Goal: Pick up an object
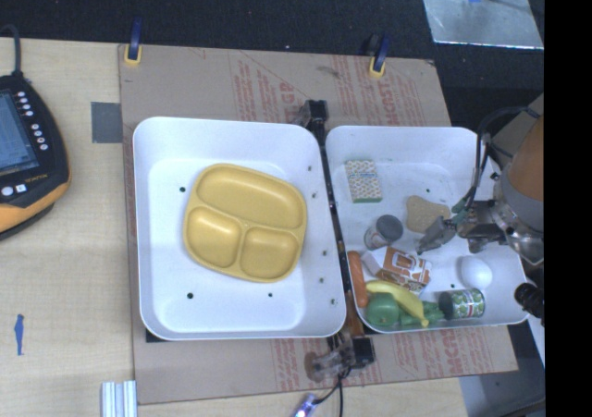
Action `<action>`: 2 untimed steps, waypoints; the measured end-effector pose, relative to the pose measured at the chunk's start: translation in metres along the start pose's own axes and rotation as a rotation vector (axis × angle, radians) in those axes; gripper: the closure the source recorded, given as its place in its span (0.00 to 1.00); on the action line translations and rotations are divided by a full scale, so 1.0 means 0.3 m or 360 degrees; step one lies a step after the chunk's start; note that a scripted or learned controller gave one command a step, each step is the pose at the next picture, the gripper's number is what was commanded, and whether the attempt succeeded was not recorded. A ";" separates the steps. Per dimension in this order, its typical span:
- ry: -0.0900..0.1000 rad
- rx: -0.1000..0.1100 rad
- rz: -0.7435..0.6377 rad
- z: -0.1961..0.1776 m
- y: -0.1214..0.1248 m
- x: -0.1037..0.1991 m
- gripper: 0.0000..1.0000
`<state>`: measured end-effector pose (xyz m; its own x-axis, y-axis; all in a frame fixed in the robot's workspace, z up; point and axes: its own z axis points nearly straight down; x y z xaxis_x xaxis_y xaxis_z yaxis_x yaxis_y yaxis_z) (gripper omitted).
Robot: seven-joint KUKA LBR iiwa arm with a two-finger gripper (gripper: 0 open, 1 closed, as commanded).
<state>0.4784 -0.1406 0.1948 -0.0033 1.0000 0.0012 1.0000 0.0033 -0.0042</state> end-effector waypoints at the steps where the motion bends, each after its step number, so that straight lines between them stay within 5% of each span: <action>1: -0.0001 -0.0003 0.0000 0.273 0.205 0.055 0.00; 2: -0.0002 -0.0007 -0.0002 0.337 0.353 0.011 0.00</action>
<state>0.5840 -0.1367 0.0933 -0.0048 1.0000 0.0001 1.0000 0.0048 0.0001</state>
